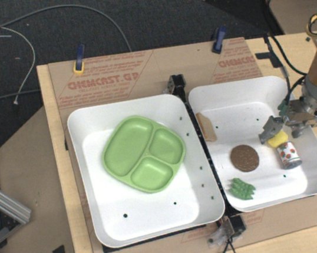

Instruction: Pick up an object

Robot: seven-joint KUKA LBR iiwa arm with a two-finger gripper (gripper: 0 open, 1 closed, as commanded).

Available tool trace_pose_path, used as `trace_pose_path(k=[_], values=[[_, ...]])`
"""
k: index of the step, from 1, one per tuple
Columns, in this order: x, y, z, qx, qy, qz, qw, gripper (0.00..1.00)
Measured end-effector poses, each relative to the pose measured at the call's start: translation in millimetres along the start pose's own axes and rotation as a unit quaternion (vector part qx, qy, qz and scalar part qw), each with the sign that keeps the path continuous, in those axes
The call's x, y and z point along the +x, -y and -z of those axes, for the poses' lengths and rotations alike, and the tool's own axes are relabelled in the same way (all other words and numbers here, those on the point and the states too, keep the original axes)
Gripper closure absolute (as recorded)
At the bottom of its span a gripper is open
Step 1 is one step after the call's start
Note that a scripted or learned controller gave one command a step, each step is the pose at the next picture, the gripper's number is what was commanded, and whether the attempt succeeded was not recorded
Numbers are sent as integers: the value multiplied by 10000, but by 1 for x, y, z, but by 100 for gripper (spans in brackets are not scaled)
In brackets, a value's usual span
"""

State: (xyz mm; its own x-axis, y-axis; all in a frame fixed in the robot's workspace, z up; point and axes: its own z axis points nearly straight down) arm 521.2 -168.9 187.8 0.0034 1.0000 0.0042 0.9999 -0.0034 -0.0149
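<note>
Two shallow white plastic bins are seen side by side on a cardboard-covered bench. In the left bin [102, 221] a light green three-compartment plastic tray [143, 153] is laid, turned at a slant, near the bin's middle.

In the right bin [243, 94] several small things are scattered. A tan flat strip [207, 127] is found against the left wall. A round brown disc [244, 157] is set near the middle of the floor. A small green leafy toy [241, 188] is placed below the disc, near the front rim. A small can with a red-and-white label [289, 154] is lying on its side toward the right wall.

The grey arm is reached in from the right, over the right bin. The two-finger gripper [276, 132] is positioned just above the can. A yellow block [276, 139] is seen at its fingertips, touching or just beside the can's upper end. The fingers appear closed about the yellow block, though contact is partly hidden by the gripper body.
</note>
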Motion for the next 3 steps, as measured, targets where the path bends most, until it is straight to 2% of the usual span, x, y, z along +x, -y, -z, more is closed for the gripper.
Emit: trace_pose_path(k=[1, 2, 3], values=[[0, -3, 7, -67, 16, 18, 10000, 0], [11, 1, -48, -40, 2, 21, 10000, 0], [11, -1, -99, -69, 10, 9, 10000, 0]])
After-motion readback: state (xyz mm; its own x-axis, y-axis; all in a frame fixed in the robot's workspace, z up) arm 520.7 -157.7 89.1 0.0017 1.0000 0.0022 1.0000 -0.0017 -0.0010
